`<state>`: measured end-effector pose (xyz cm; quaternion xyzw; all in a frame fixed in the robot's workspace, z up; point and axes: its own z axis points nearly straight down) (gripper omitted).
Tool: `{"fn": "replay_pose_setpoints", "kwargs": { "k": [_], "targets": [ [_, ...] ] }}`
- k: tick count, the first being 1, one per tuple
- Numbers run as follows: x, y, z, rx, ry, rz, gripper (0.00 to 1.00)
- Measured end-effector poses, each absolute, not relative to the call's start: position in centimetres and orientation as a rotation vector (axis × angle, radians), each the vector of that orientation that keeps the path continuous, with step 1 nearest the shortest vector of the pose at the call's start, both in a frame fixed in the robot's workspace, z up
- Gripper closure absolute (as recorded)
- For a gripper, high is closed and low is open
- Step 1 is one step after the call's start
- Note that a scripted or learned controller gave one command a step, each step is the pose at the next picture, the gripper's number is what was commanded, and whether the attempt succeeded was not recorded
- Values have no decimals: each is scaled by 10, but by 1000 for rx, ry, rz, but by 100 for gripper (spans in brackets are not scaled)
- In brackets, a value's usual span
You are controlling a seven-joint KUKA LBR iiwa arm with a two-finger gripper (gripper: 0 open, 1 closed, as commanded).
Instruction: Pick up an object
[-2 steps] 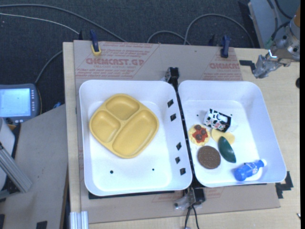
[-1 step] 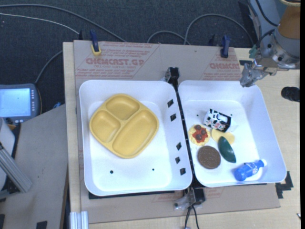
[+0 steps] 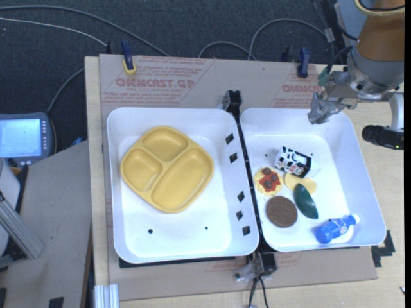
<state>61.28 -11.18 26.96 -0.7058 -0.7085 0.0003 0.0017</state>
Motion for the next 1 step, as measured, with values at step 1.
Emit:
{"fn": "replay_pose_setpoints", "kwargs": {
  "k": [1],
  "targets": [
    [598, -70, 255, -2213, -2223, 2, 100]
  ]
}}
